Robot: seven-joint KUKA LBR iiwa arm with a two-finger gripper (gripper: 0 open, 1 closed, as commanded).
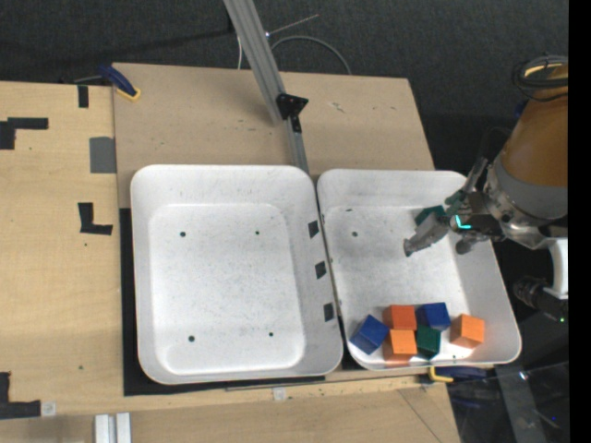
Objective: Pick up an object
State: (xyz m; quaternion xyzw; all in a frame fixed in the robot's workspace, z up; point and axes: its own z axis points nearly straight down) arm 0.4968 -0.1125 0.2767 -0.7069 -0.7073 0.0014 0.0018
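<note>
Several small blocks lie clustered at the near end of the right bin [480,275]: a blue block [369,332], an orange block [402,317], a second blue block [433,315], another orange block [402,343], a green block [427,341] and an orange block [469,329] at the right. My gripper [443,240] hangs over the middle right of this bin, well behind the blocks. It is open, with white bin floor showing between its two grey fingers [420,240] and nothing held.
The left bin [222,266] sits alongside, separated by a raised double rim [319,266]. A slanted metal pole [259,44] crosses the bench behind the bins. My arm's orange band [545,146] stands over the right bin's right edge.
</note>
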